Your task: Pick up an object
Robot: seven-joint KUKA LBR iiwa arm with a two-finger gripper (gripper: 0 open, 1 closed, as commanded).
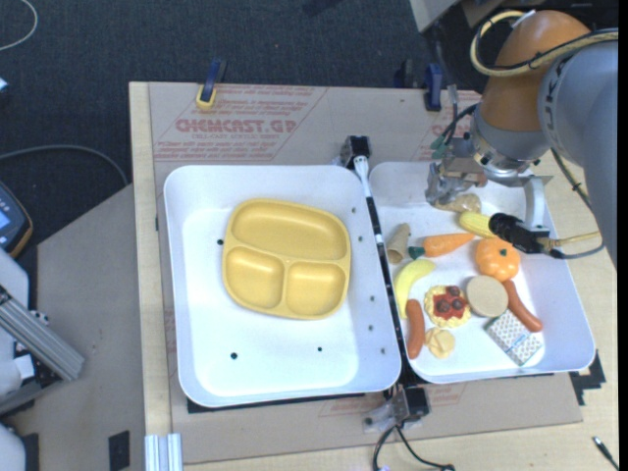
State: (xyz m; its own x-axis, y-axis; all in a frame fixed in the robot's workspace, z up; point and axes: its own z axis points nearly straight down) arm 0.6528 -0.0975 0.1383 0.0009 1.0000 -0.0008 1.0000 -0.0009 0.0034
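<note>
My gripper (450,190) hangs low over the back of the right bin (564,346), reaching in from the upper right. A small beige piece (469,204) lies right beside its tip, and I cannot see whether the two touch. Just in front lie a yellow piece (475,224), a carrot (448,244) and an orange fruit (497,260). Further forward are a banana (411,282), a berry tart (450,303), a round brown biscuit (486,296), two sausages (415,327) (524,310), a silver patterned block (515,340) and a pale chip (442,341).
The left bin (196,341) holds a yellow divided plate (287,258). A beige cylinder (398,243) lies by the divider between the bins. Black clamps sit at the divider's far end (355,149) and near end (412,400).
</note>
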